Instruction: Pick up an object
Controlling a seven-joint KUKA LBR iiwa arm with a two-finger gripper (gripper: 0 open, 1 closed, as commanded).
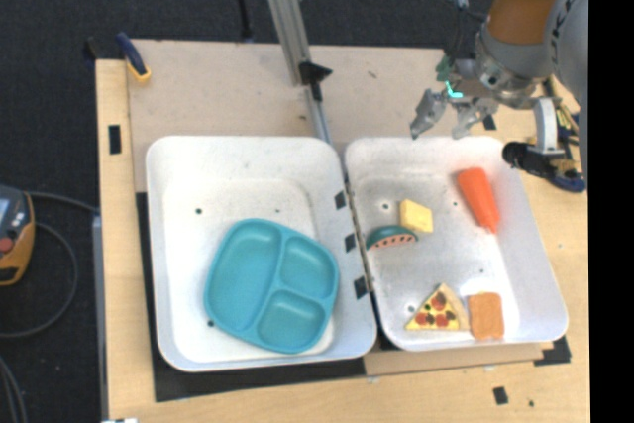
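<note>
- Hovering above the right bin's (515, 312) far rim, the gripper (448, 119) shows its fingers spread apart, nothing between them
- Nearest target: the orange carrot (476, 197), lying slanted near that rim
- Risk: its tapered shape could squirt out of a closing pinch
- Cheese wedge (416, 216), pizza slice (436, 310) and toast (485, 314) lie apart, leaving the approach unobstructed; teal tray (272, 284) sits in the left bin (178, 173)

no readable text, labels or numbers (bins and toys unmarked)
</note>
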